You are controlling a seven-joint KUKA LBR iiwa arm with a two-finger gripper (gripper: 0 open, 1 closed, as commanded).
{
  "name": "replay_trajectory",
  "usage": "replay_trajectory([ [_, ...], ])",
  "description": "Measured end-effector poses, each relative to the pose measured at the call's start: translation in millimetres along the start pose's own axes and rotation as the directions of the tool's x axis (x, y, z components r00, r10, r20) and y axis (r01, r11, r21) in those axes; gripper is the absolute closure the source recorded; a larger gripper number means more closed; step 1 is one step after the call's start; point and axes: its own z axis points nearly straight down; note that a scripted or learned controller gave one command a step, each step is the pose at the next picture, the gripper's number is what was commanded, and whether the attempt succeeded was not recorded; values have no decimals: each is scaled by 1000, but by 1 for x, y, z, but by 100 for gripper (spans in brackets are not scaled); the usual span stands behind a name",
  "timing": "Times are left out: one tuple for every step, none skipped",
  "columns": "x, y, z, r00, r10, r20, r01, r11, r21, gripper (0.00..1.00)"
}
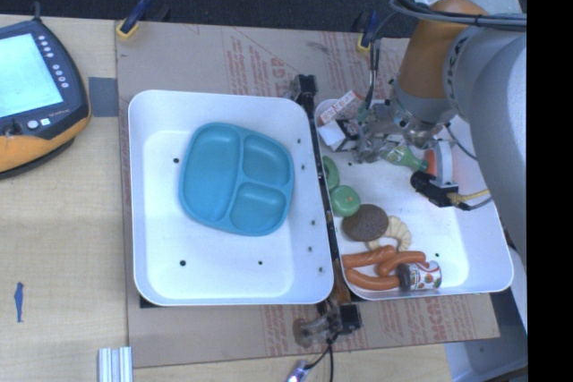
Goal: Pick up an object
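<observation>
Lowered into the far part of the right shallow white bin, the two-finger gripper; whether spread or closed, cannot tell, metal parts blurring together there. Just beside it, to the right, a green bottle-like toy, long axis running left to right. Nearer in the same bin: round green pieces, a dark brown cookie-shaped disc, an orange hot dog toy lying left to right, a small can. In the left white bin, a blue divided plastic plate
</observation>
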Motion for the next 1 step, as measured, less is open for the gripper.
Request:
replay_trajectory([
  [0,0,0,1000,-1,0,1,1000,0,0],
])
